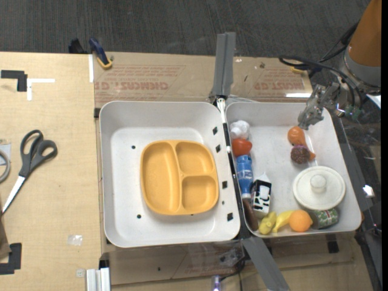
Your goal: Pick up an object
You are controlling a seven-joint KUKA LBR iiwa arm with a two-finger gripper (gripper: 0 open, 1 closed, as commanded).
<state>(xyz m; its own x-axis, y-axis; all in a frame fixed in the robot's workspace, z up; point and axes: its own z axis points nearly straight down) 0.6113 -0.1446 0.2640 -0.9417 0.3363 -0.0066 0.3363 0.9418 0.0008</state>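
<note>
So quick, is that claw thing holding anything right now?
Gripper: above the right bin's far end, near a small orange ball. Nothing visibly held; open or closed cannot be told.

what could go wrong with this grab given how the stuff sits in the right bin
The gripper hangs just above the small orange fruit, which touches a dark round item; closing there may nudge both or catch neither. Both lie near the right bin's back wall, so the fingers could scrape it.

You view the bench (pixel 48 180) from one fixed overhead camera, angled downward. Both white bins (pixel 115 180) sit within its frame.
</note>
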